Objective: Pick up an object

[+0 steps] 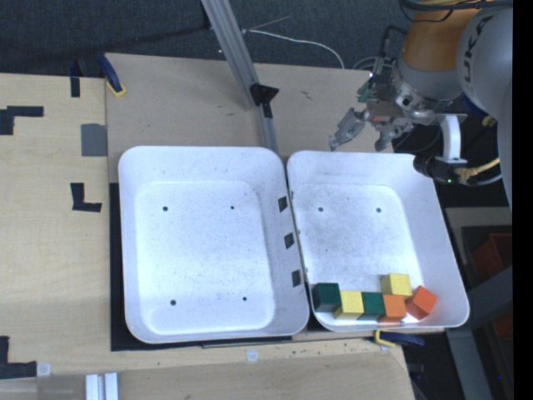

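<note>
Scanning left bin: shallow white plastic bin (pixel 141 223), bare floor.
Right bin: second white bin (pixel 433 215); small coloured wooden blocks (pixel 375 300) bunched at lower right.
Gripper: two-finger gripper (pixel 360 133), upper right, fingers spread, grasping nothing.
Progress: pick not begun.

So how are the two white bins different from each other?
The right bin has colored blocks bunched along its near edge, in green, yellow and orange; the left bin has only little dark dots on its floor. The gripper hangs above the right bin's far edge, away from the left bin. Both bins are white, shallow and round-cornered.
</note>
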